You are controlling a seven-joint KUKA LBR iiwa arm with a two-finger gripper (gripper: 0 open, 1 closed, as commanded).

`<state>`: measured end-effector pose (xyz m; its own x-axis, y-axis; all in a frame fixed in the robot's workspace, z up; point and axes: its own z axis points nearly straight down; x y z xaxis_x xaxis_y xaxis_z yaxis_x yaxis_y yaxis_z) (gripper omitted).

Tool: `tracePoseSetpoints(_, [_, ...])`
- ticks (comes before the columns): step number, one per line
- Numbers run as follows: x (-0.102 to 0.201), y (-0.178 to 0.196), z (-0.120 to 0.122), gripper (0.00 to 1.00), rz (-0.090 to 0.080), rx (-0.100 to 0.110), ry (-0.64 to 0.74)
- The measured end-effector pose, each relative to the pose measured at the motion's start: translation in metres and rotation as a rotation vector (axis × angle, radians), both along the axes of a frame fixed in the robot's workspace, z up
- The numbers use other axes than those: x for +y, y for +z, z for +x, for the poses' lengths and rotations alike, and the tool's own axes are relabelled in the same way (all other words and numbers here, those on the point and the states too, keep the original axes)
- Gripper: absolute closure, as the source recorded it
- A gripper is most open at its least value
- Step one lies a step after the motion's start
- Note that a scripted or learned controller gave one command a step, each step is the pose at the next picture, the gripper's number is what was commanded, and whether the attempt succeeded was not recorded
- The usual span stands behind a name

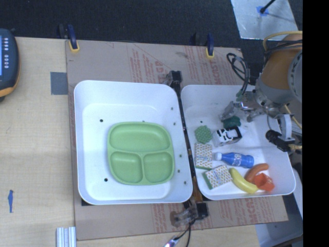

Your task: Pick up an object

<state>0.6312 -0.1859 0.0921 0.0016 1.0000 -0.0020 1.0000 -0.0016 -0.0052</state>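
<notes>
**Arm over right bin, pincer low among the objects**

Surface: pale wood bench [36, 138] carrying a brown cardboard sheet [128, 60], held at its far edge by two blue clamps [72, 37]. Beyond the bench, dark floor with a grey patch [262, 9]. A blue and yellow device [7, 60] sits at the left edge of the bench.

Two white bins sit side by side on the cardboard, touching along the middle. Left bin [87, 107] holds a green divided tray [140, 152], lying flat.

Right bin [205, 99] holds the pickable objects: green round scrubber [203, 134], black-and-white toy [227, 134], dark green piece [232, 121], blue bottle [235, 159] lying on its side, two patterned packets [203, 155], banana [242, 180], orange-red items [259, 176] at the near right corner. Bottle, packets and banana lie close together, some touching.

Arm enters from the right. Pincer [239, 108] sits over the far part of the right bin, just beside the dark green piece; cannot tell if it is apart or together, nor whether anything is between it. Cables [239, 66] hang behind the wrist
</notes>
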Motion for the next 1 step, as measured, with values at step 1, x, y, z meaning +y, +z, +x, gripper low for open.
tracePoseSetpoints(1, [0.0026, 0.011, 0.0016, 1.0, 0.002, 0.0, 0.007])
